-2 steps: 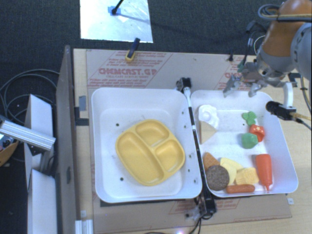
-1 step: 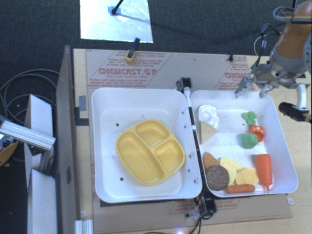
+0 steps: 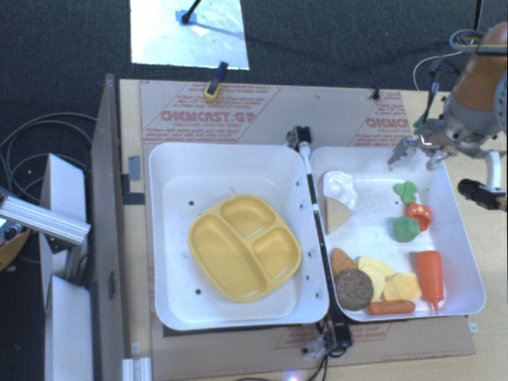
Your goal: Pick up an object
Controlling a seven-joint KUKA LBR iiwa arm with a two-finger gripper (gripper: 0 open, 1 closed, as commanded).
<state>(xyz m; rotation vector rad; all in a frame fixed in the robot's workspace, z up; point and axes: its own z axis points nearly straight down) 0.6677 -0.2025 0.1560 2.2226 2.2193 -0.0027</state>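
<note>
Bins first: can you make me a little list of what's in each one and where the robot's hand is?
left bin: yellow tray with three sections
right bin: toy foods
top of right bin: white piece, tan wedge
middle right: green pieces, red-orange piece
bottom: brown patty, yellow pieces, sausage, carrot
gripper: over the right bin's top right corner, holding nothing I can see
arm: reaches in from the right
</note>
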